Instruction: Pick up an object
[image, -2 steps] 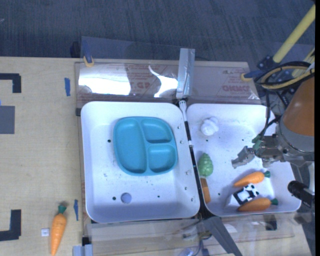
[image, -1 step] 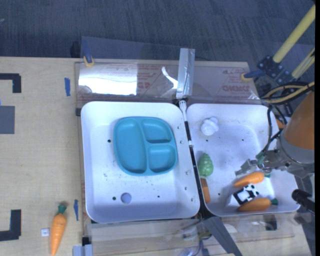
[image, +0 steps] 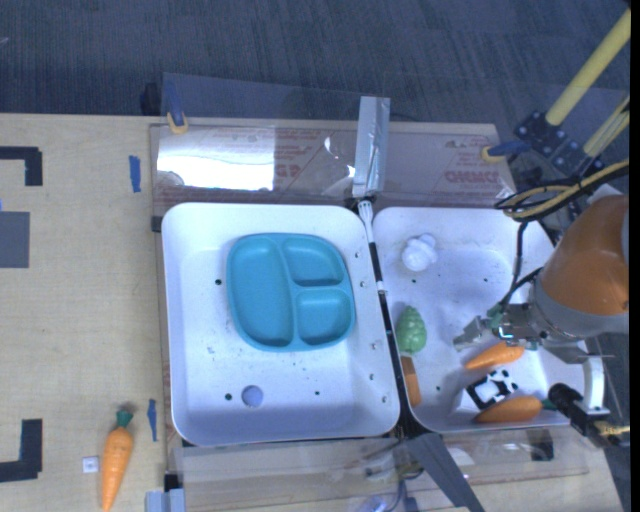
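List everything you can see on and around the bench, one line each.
left bin: 1, white, left half of the bench
divided plate: 1, light blue, three compartments, middle of the left bin
small disc: 1, pale bluish, left bin floor near its front edge
right bin: 1, white, beside the left bin
white object: 1, white, rear of the right bin
green object: 1, green, right bin by the divider
orange pieces: 3, orange, front of the right bin
toy carrot: 1, orange with green top, on the bench outside the bins
gripper: 1, grey, over the right bin
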